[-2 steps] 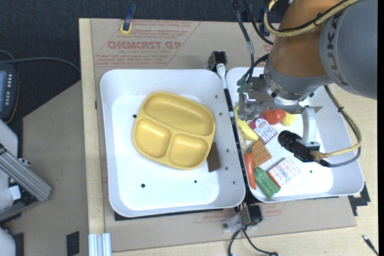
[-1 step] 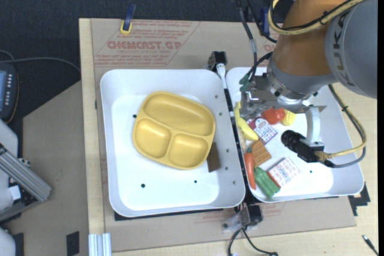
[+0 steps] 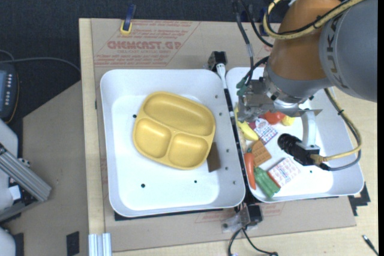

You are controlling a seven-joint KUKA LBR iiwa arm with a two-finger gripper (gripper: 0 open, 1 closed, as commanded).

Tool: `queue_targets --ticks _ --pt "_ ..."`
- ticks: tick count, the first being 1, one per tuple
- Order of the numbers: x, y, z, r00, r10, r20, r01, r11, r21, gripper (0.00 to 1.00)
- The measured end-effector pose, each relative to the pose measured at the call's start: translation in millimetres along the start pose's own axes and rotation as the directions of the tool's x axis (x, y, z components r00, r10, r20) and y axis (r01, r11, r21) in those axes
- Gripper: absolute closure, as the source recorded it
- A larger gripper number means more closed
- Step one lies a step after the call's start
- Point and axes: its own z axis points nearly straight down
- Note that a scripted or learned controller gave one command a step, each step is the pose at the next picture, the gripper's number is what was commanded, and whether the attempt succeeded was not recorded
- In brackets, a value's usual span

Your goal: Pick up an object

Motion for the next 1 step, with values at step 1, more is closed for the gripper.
queue_targets --ticks 1 --pt "7.7 2.2 -15.4 1.0 -0.002 0.0 0.002 1.0 -0.006 1.0"
